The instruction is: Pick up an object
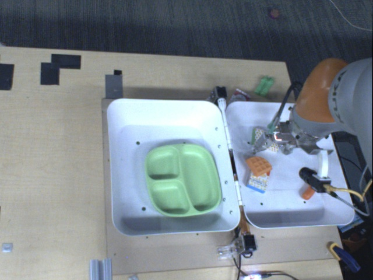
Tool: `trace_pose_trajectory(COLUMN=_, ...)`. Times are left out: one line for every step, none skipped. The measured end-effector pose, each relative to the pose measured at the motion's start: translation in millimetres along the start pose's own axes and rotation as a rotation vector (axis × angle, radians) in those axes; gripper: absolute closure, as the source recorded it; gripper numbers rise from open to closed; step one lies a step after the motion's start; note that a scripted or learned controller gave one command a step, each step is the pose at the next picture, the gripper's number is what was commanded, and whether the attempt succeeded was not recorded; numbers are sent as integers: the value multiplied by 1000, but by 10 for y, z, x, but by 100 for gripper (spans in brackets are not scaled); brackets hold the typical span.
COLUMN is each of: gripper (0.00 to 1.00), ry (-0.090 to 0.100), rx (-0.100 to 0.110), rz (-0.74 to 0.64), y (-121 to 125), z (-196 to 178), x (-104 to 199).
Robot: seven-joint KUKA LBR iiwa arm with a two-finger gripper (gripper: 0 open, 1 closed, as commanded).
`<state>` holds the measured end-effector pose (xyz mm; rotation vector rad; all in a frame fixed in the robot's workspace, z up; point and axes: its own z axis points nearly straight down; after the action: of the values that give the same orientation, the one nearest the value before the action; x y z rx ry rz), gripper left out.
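A rounded grey robot arm (pixel 354 92) wears a glossy orange band (pixel 315 95) above its wrist, thin dark cables trailing toward the metallic gripper (pixel 278 137).

— Where was this taken?

— A robotics lab. A grey arm (pixel 349 98) with an orange band reaches from the right over two white bins (pixel 122 156), set side by side on a pale wooden counter (pixel 52 174).

— What else marks it as a lab?

— Black tape squares (pixel 58 69) stuck on the counter like markers, loose cables (pixel 338 7) trailing across a dark carpeted floor (pixel 175 16), and clips and wiring (pixel 245 244) at the seam between the bins.

— And the contents?

— Test props, not household goods: a green divided tray (pixel 183 179) in the left bin, a small scatter of toys (pixel 259 168) in the right.
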<state>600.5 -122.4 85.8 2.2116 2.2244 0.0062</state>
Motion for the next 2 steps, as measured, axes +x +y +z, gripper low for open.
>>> trace_pose_trajectory(gripper=100, ry=-1, rx=-6, rz=0, y=21, z=-120, x=1)
trace_pose_trajectory(gripper=0, ry=-1, rx=-6, rz=0, y=20, z=-119, x=2)
